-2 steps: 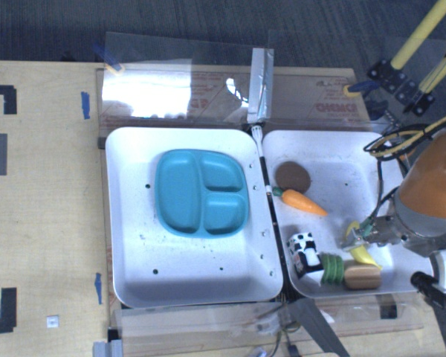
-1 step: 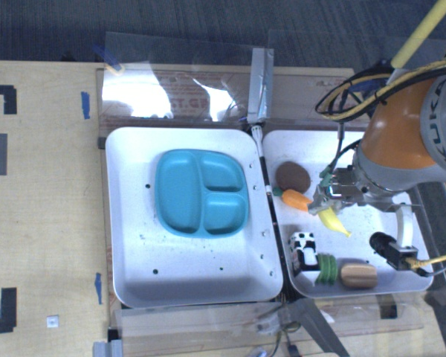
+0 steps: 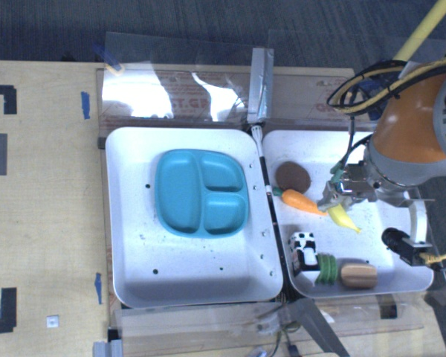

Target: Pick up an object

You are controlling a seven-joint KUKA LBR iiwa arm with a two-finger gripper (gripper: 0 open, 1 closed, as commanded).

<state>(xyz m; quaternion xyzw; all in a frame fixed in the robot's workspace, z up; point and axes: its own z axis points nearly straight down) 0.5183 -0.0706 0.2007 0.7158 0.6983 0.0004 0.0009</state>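
A pale wooden tabletop [image 3: 44,199] carries two shallow white bins side by side. In the camera view, the left bin [image 3: 126,266] holds a blue divided plate [image 3: 202,192]. The right bin [image 3: 401,277] holds a brown round piece [image 3: 292,176], an orange carrot [image 3: 300,201], a yellow piece [image 3: 343,217], a black-and-white toy [image 3: 305,251], a green piece [image 3: 326,268] and a tan block [image 3: 358,275]. The claw [image 3: 344,190] hangs low over the right bin, just beside the yellow piece and carrot; whether it is open or closed I cannot tell. To grasp well, it should probably centre over one item, clear of its neighbours, before descending.
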